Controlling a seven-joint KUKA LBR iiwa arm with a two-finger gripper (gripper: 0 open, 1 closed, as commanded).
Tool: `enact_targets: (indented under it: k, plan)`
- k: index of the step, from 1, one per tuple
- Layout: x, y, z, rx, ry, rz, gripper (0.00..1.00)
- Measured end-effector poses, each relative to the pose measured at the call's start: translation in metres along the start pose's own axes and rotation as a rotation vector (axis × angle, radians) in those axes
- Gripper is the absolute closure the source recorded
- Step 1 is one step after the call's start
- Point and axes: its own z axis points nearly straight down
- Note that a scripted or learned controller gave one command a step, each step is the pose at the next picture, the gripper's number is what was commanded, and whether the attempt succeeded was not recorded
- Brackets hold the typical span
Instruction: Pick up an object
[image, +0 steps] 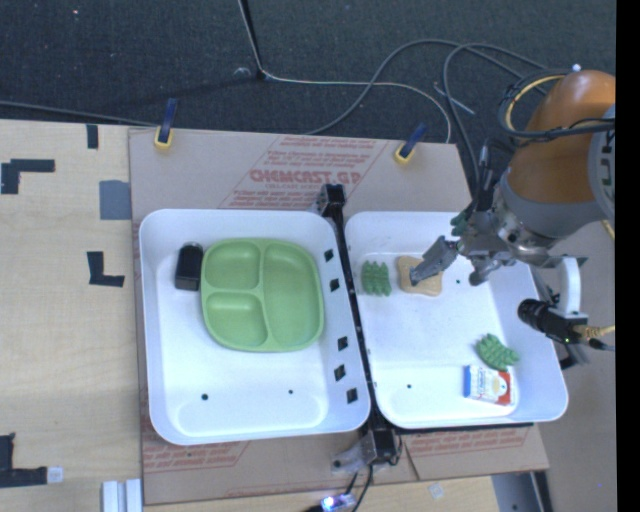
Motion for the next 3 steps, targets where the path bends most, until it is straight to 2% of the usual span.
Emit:
enact_targets:
  k: [1,3]
  plan:
    - [0.000,0.002,-0.005,-0.010,-0.001,-0.002,0.00]
    - [-0.005,-0.003,0.086,-0.005,-0.002,-0.001,0.00]
